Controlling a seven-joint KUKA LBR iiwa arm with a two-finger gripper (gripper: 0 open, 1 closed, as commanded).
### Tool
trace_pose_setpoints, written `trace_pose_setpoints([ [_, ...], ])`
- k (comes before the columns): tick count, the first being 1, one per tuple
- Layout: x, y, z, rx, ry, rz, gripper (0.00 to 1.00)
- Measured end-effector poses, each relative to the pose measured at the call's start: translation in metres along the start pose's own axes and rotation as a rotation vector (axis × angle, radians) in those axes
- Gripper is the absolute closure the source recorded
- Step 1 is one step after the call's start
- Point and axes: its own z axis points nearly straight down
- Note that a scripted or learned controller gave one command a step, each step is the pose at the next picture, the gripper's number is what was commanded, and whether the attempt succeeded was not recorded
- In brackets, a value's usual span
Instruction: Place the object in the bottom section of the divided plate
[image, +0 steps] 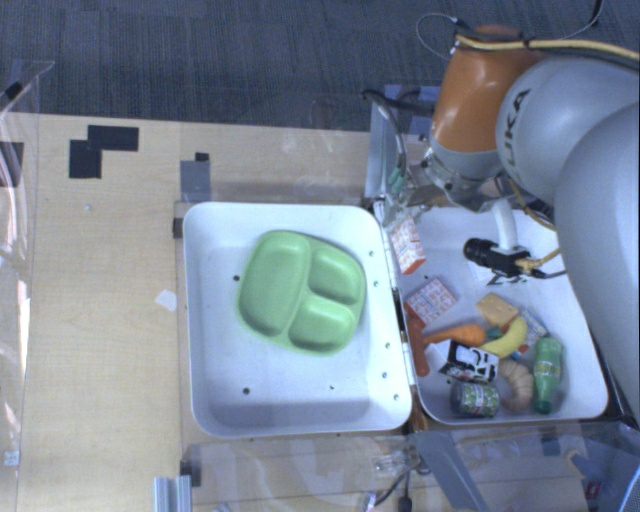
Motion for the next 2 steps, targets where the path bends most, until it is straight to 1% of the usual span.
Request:
trace_pose_setpoints([
  [1, 0.046, 0.013, 0.000, -0.001, 0.000, -0.245, 1.00],
  [2, 0.093, 0.011, 0.000, 0.000, 0.000, -0.342, 1.00],
])
